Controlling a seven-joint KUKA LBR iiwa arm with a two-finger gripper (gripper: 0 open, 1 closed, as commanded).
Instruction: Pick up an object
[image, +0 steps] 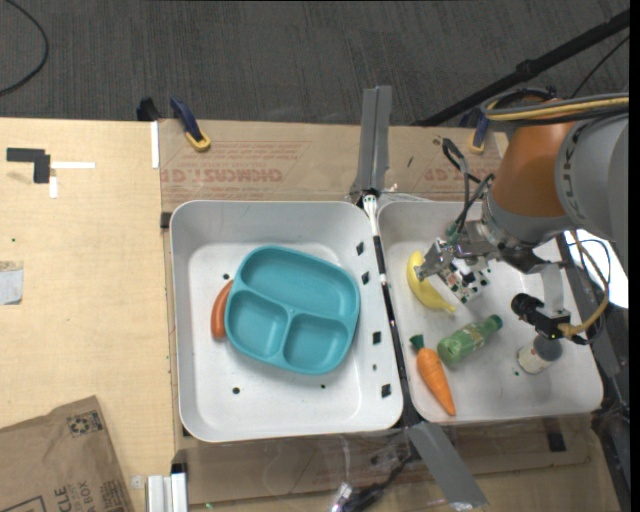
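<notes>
My gripper (447, 272) hangs low in the upper left part of the right bin (500, 400), right beside a yellow banana (425, 287) and partly covering its right side. I cannot make out whether it touches the banana. A green bottle (468, 339) lies on its side just below the gripper. An orange carrot (435, 379) with a green top lies near the bin's front left corner.
The left bin (200, 390) holds a teal divided plate (292, 311) with an orange sausage-shaped thing (218, 310) tucked at its left edge. A grey divider bar (375, 150) runs between the bins. Cardboard and a blue-yellow clamp (190, 125) lie behind them.
</notes>
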